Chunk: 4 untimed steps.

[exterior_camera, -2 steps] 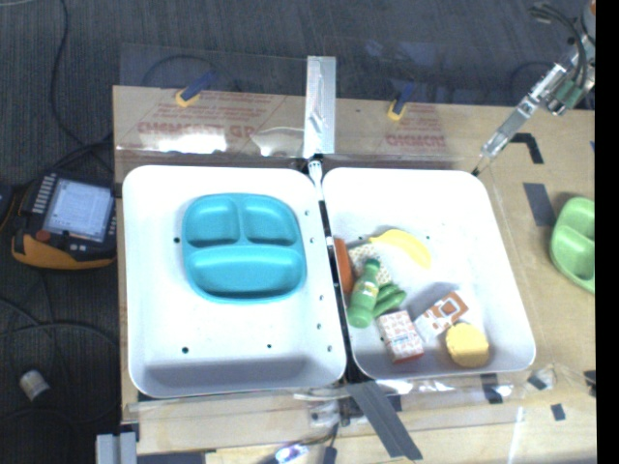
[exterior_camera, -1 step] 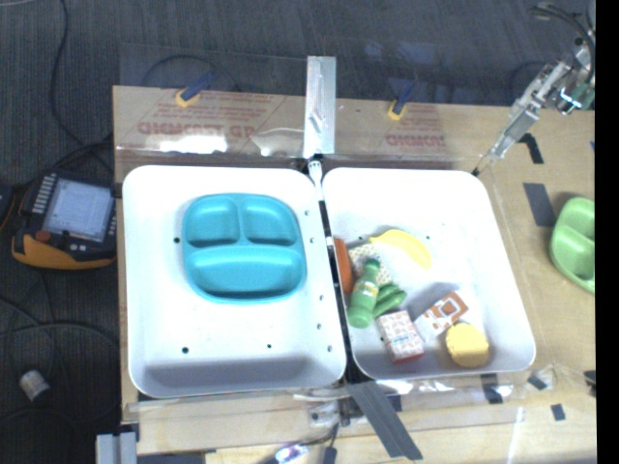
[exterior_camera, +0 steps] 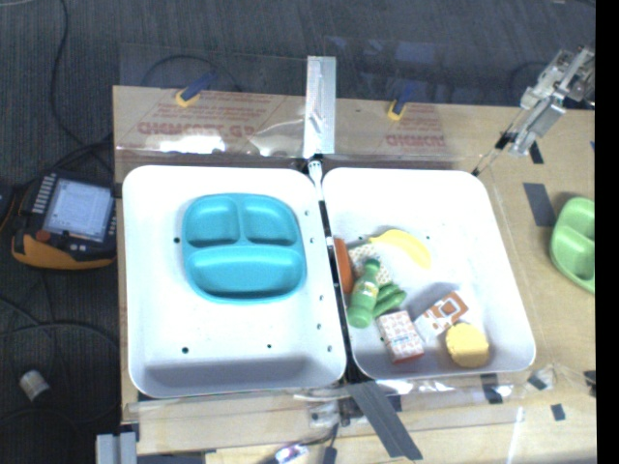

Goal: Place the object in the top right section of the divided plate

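A blue divided plate (exterior_camera: 242, 245) lies in the left white bin (exterior_camera: 155, 346); its top right section (exterior_camera: 269, 222) holds nothing. The right bin (exterior_camera: 503, 259) holds a cluster of toy items: a yellow banana (exterior_camera: 406, 246), a green bottle (exterior_camera: 366, 298), a thin orange piece (exterior_camera: 340, 264), a red-and-white box (exterior_camera: 399, 336), an orange-and-white carton (exterior_camera: 445, 312) and a yellow block (exterior_camera: 467, 346). My gripper (exterior_camera: 522, 133) hangs at the upper right, above the bench outside the right bin's far corner, apart from every object and small in the view.
A green object (exterior_camera: 577, 240) sits on the bench right of the right bin. A metal post (exterior_camera: 320, 104) stands at the back between the bins. A handheld device (exterior_camera: 68, 216) lies on the floor to the left.
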{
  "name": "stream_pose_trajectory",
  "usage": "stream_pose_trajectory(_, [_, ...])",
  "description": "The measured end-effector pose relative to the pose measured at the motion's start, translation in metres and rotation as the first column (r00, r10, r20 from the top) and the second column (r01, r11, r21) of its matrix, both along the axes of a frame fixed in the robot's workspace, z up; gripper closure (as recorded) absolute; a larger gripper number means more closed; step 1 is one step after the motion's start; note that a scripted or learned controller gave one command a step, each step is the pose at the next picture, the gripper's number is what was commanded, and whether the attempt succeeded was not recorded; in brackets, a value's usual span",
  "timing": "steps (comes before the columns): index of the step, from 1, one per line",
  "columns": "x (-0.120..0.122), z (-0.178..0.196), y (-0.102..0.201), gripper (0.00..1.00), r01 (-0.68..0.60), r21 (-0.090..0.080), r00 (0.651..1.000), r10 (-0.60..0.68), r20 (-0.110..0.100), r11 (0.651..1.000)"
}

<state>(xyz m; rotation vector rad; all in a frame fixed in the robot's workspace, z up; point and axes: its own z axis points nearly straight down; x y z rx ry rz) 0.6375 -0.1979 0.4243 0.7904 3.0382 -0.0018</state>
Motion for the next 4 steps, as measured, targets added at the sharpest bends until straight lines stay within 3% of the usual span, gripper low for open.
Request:
stream_pose_trajectory(1, [0.021, 0.008, 0.001, 0.00, 0.178, 0.002, 0.984, -0.178, -0.001, 0.984])
stream_pose_trajectory(2, [0.022, -0.085, -0.027, 0.00, -0.090, 0.001, 0.996, 0.090, -0.002, 0.996])
stream_pose_trajectory(3, [0.024, -0.084, -0.025, 0.00, -0.248, -0.001, 0.969, 0.248, -0.002, 0.969])
stream_pose_trajectory(4, [0.023, -0.075, -0.026, 0.00, -0.433, 0.000, 0.902, 0.433, -0.001, 0.902])
